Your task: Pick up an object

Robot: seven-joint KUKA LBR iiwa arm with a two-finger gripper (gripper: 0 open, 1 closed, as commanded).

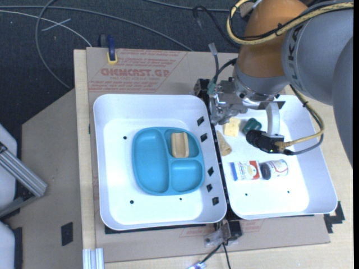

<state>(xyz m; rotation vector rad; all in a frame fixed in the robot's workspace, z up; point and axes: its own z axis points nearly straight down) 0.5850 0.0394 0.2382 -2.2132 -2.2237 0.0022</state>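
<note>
Nothing is lifted yet: the end effector (pixel 227 112), its grip state impossible to tell, hovers over the pale yellow block (pixel 230 129) at the right white bin's (pixel 314 198) upper-left corner.

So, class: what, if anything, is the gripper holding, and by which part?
It cannot be told: the gripper sits low in the right bin over the small pale items, its hold hidden by the wrist.

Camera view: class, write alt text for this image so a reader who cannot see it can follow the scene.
A grey robot arm with an orange band reaches over the right bin, above a tan block, a small tube and a small jar. The left bin holds a blue divided plate with a tan block in one compartment.
</note>
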